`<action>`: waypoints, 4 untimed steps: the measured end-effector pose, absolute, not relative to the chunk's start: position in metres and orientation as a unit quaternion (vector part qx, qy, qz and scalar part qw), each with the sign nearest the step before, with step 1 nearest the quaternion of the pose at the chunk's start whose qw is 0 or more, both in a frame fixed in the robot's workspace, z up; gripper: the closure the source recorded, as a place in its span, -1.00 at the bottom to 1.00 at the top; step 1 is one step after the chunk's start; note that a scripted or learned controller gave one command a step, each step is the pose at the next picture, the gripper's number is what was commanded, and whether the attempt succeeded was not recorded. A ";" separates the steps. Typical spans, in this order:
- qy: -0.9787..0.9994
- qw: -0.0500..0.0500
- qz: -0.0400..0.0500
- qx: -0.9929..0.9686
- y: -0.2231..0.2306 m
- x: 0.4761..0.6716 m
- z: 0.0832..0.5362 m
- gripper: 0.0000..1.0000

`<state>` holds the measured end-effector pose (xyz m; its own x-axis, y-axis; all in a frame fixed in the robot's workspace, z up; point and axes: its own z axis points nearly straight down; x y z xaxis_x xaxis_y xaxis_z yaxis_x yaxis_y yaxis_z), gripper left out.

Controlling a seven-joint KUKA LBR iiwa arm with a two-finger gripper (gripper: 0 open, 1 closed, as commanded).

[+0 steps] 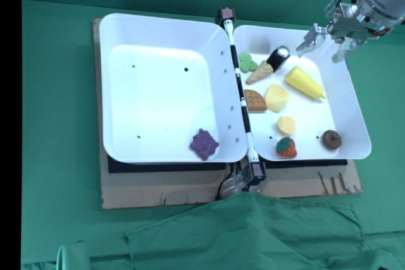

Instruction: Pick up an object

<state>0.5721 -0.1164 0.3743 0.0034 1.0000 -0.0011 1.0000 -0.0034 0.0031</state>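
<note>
My gripper hangs over the far right corner of the right bin, its two fingers spread open with nothing between them. Just below it lies a yellow bottle-shaped toy. To its left are a black cylinder with a white end and an ice cream cone. Further down the bin lie a green piece, a waffle, a pale yellow wedge, a small yellow piece, a strawberry and a brown doughnut.
The left bin holds a purple grape bunch near its front right corner. A black and white divider rail runs between the bins. Green cloth is bunched in front of the bench.
</note>
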 end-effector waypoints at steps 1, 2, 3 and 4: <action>0.704 0.000 -0.002 0.710 -0.170 0.597 0.290 -1.00; 0.707 0.002 -0.001 0.707 -0.173 0.661 0.209 -1.00; 0.706 0.005 0.003 0.709 -0.188 0.645 0.184 -1.00; 0.707 0.006 0.002 0.707 -0.142 0.654 0.185 -1.00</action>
<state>0.6537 -0.1417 0.1851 -0.0009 1.0000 -0.0059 0.9999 0.0010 0.0123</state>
